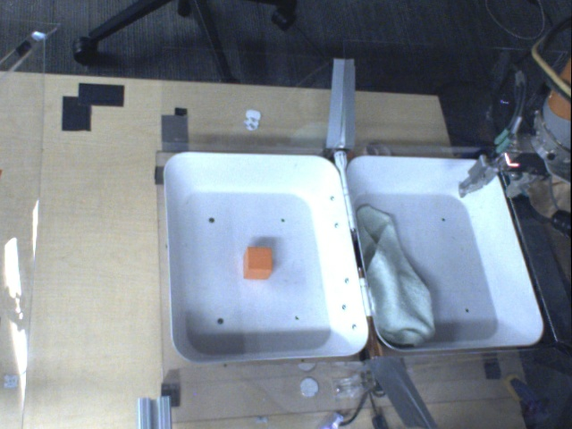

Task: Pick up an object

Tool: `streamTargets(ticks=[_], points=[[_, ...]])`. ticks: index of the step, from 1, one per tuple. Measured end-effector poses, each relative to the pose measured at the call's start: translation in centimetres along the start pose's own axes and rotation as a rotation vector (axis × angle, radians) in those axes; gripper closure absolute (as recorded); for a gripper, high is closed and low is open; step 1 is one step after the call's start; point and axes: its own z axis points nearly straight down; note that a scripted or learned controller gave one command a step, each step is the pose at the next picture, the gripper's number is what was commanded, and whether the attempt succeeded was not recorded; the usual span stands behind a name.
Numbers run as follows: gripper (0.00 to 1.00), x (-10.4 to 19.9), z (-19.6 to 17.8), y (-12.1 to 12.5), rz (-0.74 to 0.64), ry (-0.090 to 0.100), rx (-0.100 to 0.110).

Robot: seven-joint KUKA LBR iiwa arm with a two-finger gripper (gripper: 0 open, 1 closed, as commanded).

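Observation:
An orange cube (pixel 258 263) lies on the floor of the left white bin (pixel 192 239), a little left of its middle. A crumpled pale grey cloth (pixel 394 280) stretches along the left wall of the right white bin (pixel 500 266), from mid-height down to the front corner. My gripper (pixel 490 174) hovers over the right bin's far right corner, at the end of the grey arm (pixel 552 123) with its orange band. It is well away from the cloth and far from the cube. Nothing hangs from it.
A metal divider post (pixel 341 105) stands behind the seam between the bins. The wooden bench (pixel 89 239) extends to the left with black tape marks (pixel 89 104). Cables and dark hardware crowd the right edge beside the arm.

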Motion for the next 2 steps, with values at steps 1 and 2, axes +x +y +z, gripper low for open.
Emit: streamTargets(ticks=[1,2], points=[[0.0,-1.3,15.1,4.6,-0.186,-0.003,-0.006],[1.0,-1.2,13.8,4.9,-0.191,-0.006,-0.013]])
